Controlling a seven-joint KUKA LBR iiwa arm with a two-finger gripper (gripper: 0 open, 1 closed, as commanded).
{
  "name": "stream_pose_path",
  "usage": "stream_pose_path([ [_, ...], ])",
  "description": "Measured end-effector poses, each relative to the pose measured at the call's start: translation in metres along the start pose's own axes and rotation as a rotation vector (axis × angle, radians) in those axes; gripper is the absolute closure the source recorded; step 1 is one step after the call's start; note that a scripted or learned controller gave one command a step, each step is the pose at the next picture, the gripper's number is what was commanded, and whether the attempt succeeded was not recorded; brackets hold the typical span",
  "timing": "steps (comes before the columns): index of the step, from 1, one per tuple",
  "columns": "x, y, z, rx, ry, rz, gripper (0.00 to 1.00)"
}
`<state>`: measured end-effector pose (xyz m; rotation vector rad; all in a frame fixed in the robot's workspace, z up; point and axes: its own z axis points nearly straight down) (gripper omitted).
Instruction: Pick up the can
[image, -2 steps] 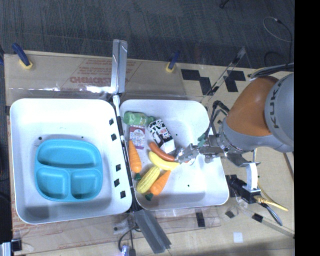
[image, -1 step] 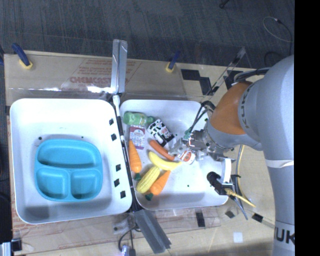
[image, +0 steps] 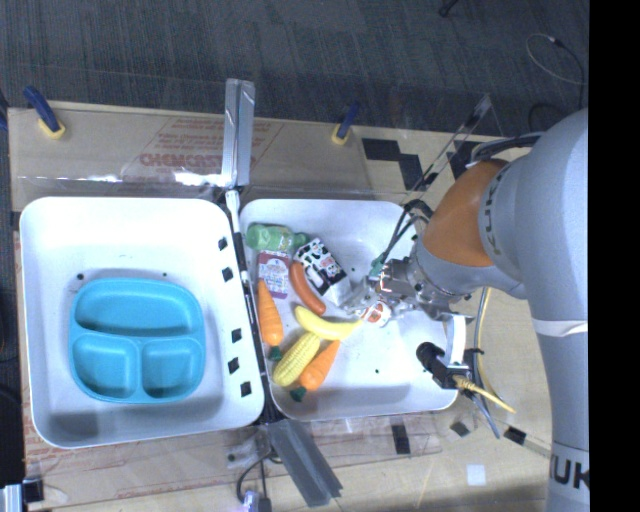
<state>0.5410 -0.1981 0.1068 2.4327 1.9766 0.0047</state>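
- The grey arm with the orange band (image: 470, 225) reaches in from the right and has its two-finger gripper (image: 385, 285) low over the right-hand shallow white bin (image: 400, 385).
- I can't tell how the gripper is set; the wrist hardware hides that end.
- Just beside the gripper tip lies a small silvery thing with a red-and-white patch (image: 368, 310). I take that for the can, though it's too small to be sure. It sits in the right bin, touching the tip of the yellow banana (image: 325, 323).
- Close by are an orange carrot (image: 270, 312), a yellow corn cob (image: 296, 360), a second carrot (image: 320, 365), a red sausage (image: 306, 288), a black-and-white cow-print carton (image: 322, 264) and a green packet (image: 268, 237).
- The left white bin (image: 50, 400) holds a blue sectioned plastic tray (image: 140, 335), well apart from the action.
- To my eye the approach is done; nothing shows the can lifted, so the grasp and lift remain.
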Motion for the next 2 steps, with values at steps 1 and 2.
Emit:
stream_pose_path([
  [1,0.116,0.003,-0.103,0.011,0.003,0.048,1.00],
  [2,0.166,-0.013,-0.120,0.012,0.002,-0.041,1.00],
])
